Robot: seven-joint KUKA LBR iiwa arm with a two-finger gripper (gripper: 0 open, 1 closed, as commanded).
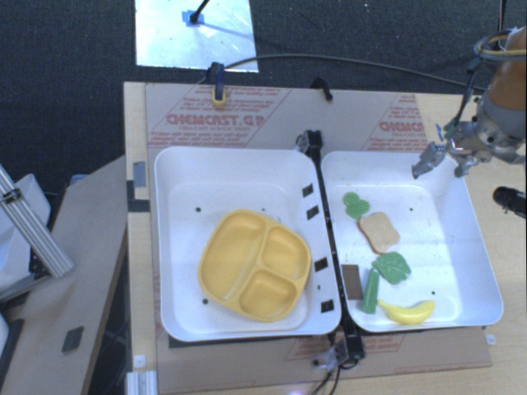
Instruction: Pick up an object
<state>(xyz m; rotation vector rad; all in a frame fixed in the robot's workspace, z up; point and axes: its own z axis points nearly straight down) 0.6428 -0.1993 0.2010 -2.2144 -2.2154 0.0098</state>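
Toast (380,232) lies mid right bin (469,253), among toy foods clustered toward 7 o'clock. Gripper (445,161) hovers over the rim at 1 o'clock, jaws spread and empty, likely poised for descent.

The arm (504,89) reaches in from the right edge, its orange band high at the upper right corner. Below it the gripper (445,160) points down and to the left, its two fingers (423,164) spread apart, nothing between them
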